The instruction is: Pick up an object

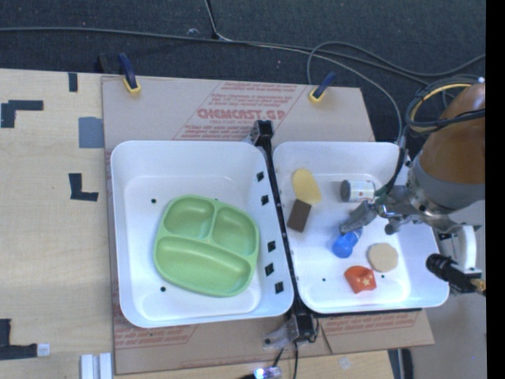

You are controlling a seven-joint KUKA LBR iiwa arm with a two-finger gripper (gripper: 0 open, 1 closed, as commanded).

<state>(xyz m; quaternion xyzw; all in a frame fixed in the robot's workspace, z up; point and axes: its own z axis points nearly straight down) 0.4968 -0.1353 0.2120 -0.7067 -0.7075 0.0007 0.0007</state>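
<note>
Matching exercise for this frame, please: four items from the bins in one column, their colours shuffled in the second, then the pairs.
Items:
1. divided plate, left bin
2. block near the divider
3. object at the right bin's front
4. round disc beside it

Colours:
A. red
B. tan
C. green
D. brown

Pairs: 1-C, 2-D, 3-A, 4-B

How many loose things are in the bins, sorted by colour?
Green: 1, tray
Yellow: 1
Brown: 1, block
Blue: 1
Tan: 1, disc
Red: 1
White-grey: 1, cylinder
Total: 7
</note>
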